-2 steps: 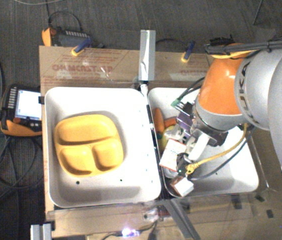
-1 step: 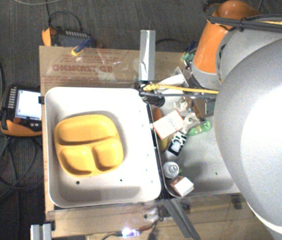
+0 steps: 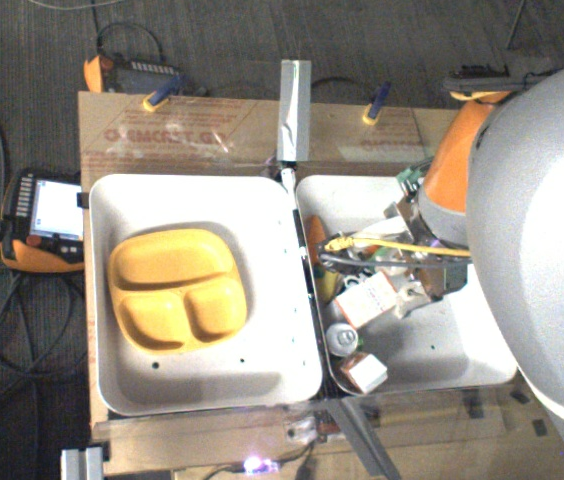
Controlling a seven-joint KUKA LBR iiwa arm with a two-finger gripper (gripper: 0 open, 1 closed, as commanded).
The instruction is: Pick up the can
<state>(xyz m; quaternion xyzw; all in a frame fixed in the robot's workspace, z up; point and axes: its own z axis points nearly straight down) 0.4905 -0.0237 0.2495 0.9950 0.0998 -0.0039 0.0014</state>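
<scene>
- Gripper [image 3: 337,258] is reaching low into the right white bin [image 3: 462,363] from the right, its dark metal tips sitting among a clutter of small boxes; whether it is spread or closed, I cannot tell.
- Small silver metal can [image 3: 342,340] is standing just below those tips, by the bin's left wall, above a red-and-white carton [image 3: 364,372].
- Looks like the approach step: nothing is being gripped.
- Next move calls for shifting down toward the can and closing on it.
</scene>
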